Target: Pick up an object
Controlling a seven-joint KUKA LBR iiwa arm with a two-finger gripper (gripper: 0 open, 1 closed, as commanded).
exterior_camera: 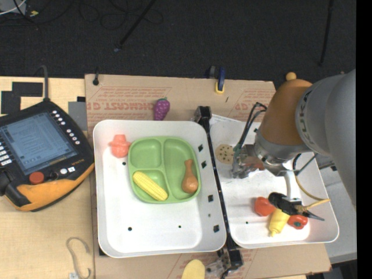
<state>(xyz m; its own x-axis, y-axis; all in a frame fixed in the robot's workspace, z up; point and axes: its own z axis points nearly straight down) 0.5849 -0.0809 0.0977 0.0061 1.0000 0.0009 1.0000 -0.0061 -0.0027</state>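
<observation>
Cookie [224, 152] just beside end effector [239, 170], right bin [325, 234]

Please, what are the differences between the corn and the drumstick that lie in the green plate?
The corn is yellow, while the drumstick is brown. The corn lies slanted in the lower left compartment of the green plate; the drumstick stands nearly straight up and down the view in the right compartment. The corn is thick all along, but the drumstick narrows toward its top end. Both are toy food and neither touches the other.

A robotics lab: teach pendant [40, 150], cardboard-lined bench [52, 231], loose cables [87, 4], toy food in bins [110, 237].
</observation>
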